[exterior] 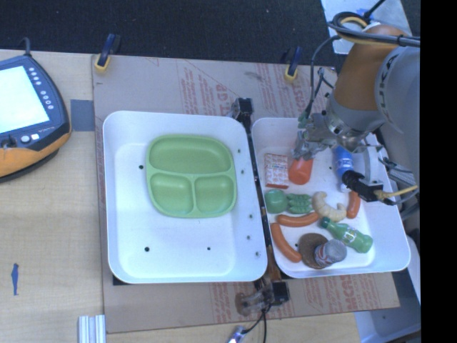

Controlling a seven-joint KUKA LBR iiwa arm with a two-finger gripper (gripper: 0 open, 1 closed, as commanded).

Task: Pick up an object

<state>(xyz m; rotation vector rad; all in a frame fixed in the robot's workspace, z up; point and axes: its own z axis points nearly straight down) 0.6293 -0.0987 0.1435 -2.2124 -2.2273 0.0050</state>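
Tool [305,151] at upper part of right bin [389,259], directly over orange carrot [300,170]. Cannot tell its grip state. Green tray [191,175] in left bin [128,241].

Both white bins [121,191] are looking like smooth, slightly glossy plastic. The green tray [191,175] is showing a matt plastic finish. The counter [50,220] is appearing as pale wood grain, overlaid with printed brown cardboard [207,84]. The bottle [348,235] is gleaming glossy green.
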